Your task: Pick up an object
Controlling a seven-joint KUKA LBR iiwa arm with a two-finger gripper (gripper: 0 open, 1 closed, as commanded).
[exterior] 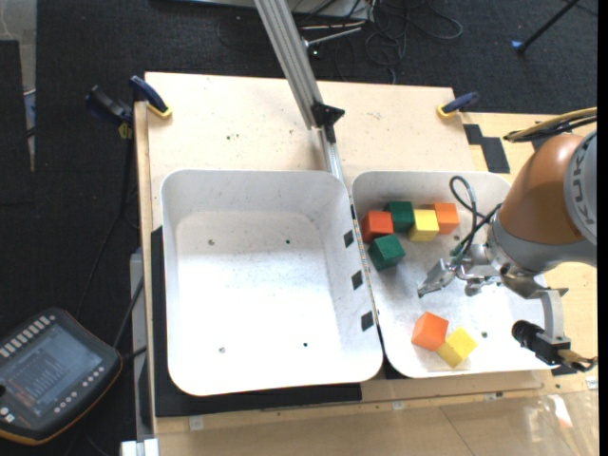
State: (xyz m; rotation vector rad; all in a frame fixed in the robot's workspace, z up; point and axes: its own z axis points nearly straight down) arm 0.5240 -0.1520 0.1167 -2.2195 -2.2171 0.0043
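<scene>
1. While the gripper (435, 281) hangs over the middle of the right bin (494, 190), we see its two fingers slightly spread with nothing between them.
2. We count seven blocks in that bin. Near its far edge sit an orange block (378, 223), a dark green block (400, 216), a yellow block (425, 222) and a second orange block (446, 217), packed close in a row.
3. Just in front of the row, toward the bin's left wall, lies another green block (387, 251), tilted relative to the others.
4. Near the bin's front edge we find an orange cube (429, 331) touching a yellow cube (456, 347), both just below the gripper's tips but apart from them.
5. We see the left bin (180, 198) beside it, its white floor speckled with small dark spots.
6. Both bins rest on a pale wooden bench (247, 122), with clamps at its far corners: one at the left (147, 96) and one at the right (458, 105).
7. A metal rail (285, 41) slants from the far side down to the gap between the bins.
8. Around the bench we see dark carpet (66, 236), cables (408, 27) at the far side, and a control pendant (47, 373) by the near left corner.
</scene>
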